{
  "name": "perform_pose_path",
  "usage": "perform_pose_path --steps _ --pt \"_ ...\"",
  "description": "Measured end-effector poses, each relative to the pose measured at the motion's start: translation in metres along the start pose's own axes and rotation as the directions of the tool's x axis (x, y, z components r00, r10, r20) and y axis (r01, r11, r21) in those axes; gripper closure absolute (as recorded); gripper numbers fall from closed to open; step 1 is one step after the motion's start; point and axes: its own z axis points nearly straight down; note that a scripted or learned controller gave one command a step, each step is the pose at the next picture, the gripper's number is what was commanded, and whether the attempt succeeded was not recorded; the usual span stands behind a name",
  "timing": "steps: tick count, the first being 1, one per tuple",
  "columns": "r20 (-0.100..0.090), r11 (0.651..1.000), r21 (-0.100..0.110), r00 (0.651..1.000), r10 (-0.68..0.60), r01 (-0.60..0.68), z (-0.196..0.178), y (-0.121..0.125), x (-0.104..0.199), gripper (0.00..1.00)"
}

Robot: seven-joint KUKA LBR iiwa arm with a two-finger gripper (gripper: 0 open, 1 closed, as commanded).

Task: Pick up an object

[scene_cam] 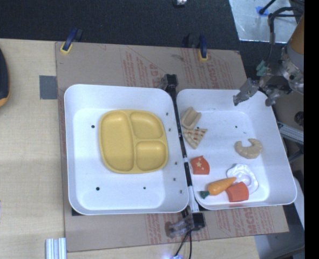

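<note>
Carrot (222,186): orange, green-tipped, lower right bin (272,139), touching red block (238,192).
Gripper (255,95): upper right, fingers spread, holding nothing.
Worktop (24,161): pale wood under brown cardboard (121,69).

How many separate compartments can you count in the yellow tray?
3. The yellow tray lies in the left bin: one long compartment on its left side, one at upper right, one at lower right. None looks hidden.

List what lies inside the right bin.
The right bin holds a bread slice, waffle piece, croissant, strawberry, carrot and red block. The white piece is partly covered by the carrot and block.
</note>
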Motion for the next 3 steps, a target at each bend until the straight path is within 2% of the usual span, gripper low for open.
perform_pose_path --steps 1,2,3 --pt "-0.002 1.0 0.014 1.0 0.008 -0.008 0.112 -0.067 -0.068 0.0" --pt "-0.003 1.0 0.004 1.0 -0.004 0.004 0.201 -0.023 -0.04 0.0" --pt "0.0 1.0 0.001 1.0 -0.001 0.001 0.185 -0.024 -0.044 1.0"
